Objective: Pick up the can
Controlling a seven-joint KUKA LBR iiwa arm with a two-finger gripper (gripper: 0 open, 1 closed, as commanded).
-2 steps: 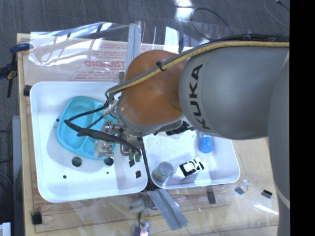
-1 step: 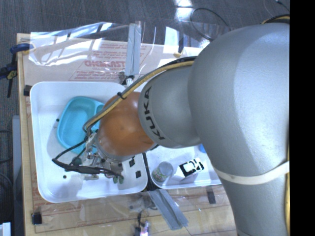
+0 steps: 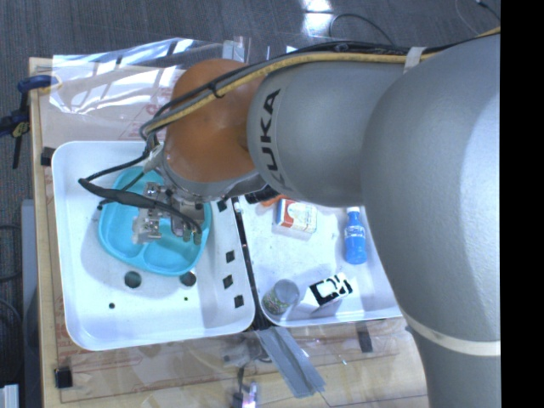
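The can (image 3: 280, 297) is a small silver tin in the front left corner of the right bin (image 3: 374, 308), its round end facing up towards the camera. My gripper (image 3: 170, 224) hangs over the left bin (image 3: 76, 313), directly above a blue plate (image 3: 127, 243), far to the left of the can. Its two metal fingers (image 3: 151, 224) stand apart, with only the blue plate showing between them. The orange wrist band and the thick grey arm cover the back of both bins.
In the right bin lie a white and orange box (image 3: 295, 218), a blue bottle (image 3: 354, 236) and a black and white object (image 3: 330, 289) just right of the can. Small dark spots (image 3: 132, 280) dot the left bin's floor near the plate.
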